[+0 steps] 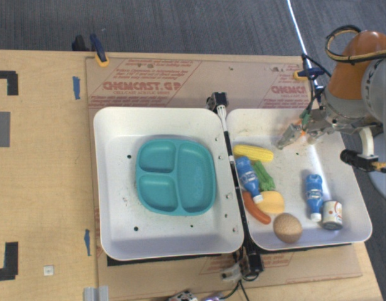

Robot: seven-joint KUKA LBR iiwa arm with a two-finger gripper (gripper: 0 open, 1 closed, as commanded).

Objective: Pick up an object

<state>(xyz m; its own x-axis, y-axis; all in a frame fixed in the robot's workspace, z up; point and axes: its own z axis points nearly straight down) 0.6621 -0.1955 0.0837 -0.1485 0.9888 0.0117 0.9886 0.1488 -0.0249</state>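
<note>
The gripper [292, 135] hangs over the right bin [362, 221] near its far edge, fingers spread and holding nothing. This looks like the approach step. Next, it must descend over the corn cob [253, 152] just beside it.

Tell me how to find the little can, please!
Look in the right-hand white bin, the one crowded with toy food, and go to its near right corner. Beside the blue bottle there lies the little can. It is short and white with a red label, while its neighbours are a tall blue bottle and a brown, egg-shaped potato.
</note>
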